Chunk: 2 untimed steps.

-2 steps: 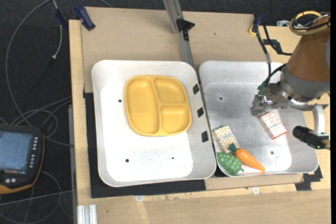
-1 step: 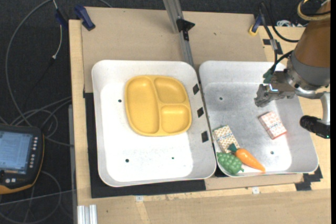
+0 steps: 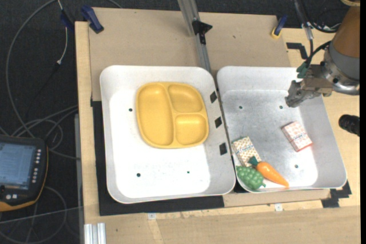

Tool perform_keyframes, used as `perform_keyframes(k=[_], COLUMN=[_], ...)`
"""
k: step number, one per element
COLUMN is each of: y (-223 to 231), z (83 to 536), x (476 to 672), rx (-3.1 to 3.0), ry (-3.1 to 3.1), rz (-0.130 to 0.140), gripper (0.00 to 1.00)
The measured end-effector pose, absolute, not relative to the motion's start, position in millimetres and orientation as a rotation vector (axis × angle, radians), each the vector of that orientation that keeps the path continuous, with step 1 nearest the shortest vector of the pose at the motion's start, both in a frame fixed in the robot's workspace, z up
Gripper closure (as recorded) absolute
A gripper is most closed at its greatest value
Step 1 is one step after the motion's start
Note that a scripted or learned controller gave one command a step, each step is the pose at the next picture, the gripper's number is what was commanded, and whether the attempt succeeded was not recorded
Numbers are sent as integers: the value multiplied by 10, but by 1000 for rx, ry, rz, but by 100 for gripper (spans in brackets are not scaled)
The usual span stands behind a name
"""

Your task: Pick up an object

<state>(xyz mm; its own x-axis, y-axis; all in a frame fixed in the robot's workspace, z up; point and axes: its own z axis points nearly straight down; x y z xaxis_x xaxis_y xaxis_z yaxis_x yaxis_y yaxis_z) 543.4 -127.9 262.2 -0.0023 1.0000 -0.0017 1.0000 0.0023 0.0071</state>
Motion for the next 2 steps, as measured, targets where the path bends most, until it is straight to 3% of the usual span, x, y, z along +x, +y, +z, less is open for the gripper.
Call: perform_keyframes(k=[2], y=[-202], z=[2492], x=[5653], rx=[2217], ry=[2234], rz=[-2], gripper=[100])
